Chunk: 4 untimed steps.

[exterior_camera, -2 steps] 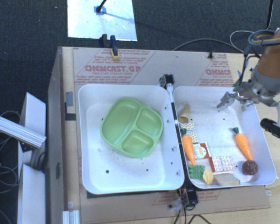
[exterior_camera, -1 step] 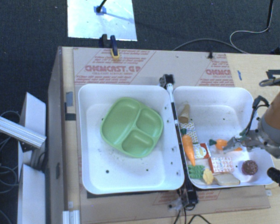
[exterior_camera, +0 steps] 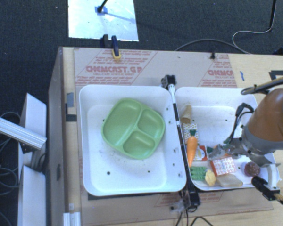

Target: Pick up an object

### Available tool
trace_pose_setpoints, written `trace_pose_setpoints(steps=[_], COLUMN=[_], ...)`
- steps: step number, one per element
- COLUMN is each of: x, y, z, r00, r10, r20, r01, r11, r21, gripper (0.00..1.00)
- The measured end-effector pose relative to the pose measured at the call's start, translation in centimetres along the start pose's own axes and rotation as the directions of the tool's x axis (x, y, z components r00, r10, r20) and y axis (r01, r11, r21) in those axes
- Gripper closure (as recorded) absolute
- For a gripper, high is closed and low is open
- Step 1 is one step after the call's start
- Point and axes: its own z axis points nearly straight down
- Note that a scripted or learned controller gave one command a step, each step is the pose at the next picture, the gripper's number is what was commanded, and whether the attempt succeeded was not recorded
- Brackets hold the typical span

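Bins [exterior_camera: 132,185]: 2; green tray [exterior_camera: 133,127] x1, carrot [exterior_camera: 192,149] x1.

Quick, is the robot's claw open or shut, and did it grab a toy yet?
Gripper: low in the right bin above the toy food; open or shut cannot be told, and no toy is seen held.

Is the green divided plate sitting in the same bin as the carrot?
No, the green divided plate lies in the left bin, while the carrot lies in the right bin.
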Motion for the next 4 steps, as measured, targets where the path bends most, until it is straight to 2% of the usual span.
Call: trace_pose_setpoints(steps=[1, 2, 3, 4], x=[0.0, 0.0, 5.8, 2.7], y=[0.1, 0.1, 3.6, 13.4], z=[-1.1, -1.1, 0.0, 0.0], r00=[1.0, 1.0, 1.0, 1.0], r10=[0.0, 0.0, 0.0, -0.002], r20=[0.001, 0.0, 0.001, 0.001], r01=[0.0, 0.0, 0.0, 0.002], r11=[1.0, 1.0, 1.0, 1.0], r21=[-0.004, -0.003, -0.001, -0.002], gripper=[1.0, 0.0, 0.0, 0.0])
